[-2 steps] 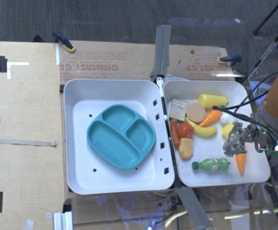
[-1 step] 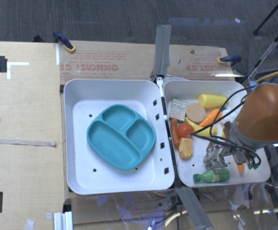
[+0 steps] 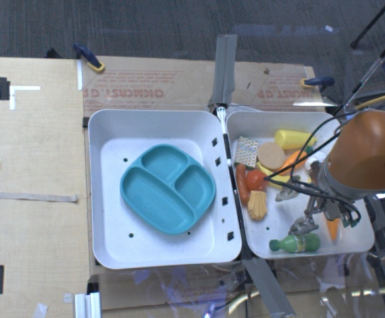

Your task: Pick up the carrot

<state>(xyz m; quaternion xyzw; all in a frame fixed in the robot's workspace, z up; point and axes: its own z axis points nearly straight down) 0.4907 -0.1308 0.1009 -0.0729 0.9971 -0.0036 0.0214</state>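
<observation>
In the right bin, a tapered orange carrot points toward the front wall, partly hidden under the arm's wrist. My gripper hangs low in that bin, just left of the carrot and right above a green bottle. The arm's orange band and its cables cover the bin's right part. I cannot tell whether the gripper touches the carrot.
A second orange piece lies behind the cables, by a yellow banana, a beige round, a waffle cracker, a tomato, a red pepper and corn. The left bin holds a teal divided plate.
</observation>
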